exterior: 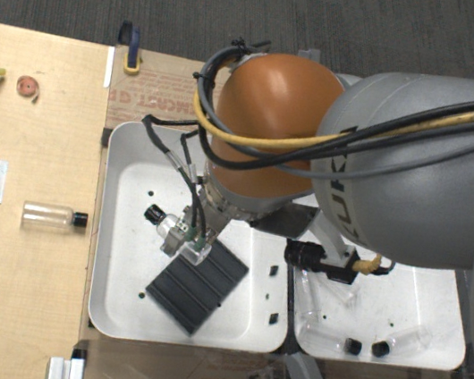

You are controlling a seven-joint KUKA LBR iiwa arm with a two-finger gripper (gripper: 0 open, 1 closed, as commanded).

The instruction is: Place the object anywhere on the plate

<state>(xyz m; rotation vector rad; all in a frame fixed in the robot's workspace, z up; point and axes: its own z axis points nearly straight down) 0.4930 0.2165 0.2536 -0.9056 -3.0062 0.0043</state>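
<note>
I see the gripper (pixel 186 246) in the left white bin (pixel 116 285), at the black ribbed flat block's (pixel 196 290) upper corner; open or closed, I cannot tell. Small black pieces (pixel 355 346) lie in the right white bin (pixel 435 301).

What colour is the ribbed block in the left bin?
The block is black, camera view.

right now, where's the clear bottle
In the camera view, the clear bottle lies on its side on the wooden bench, just left of the left bin, cap toward it.
</note>
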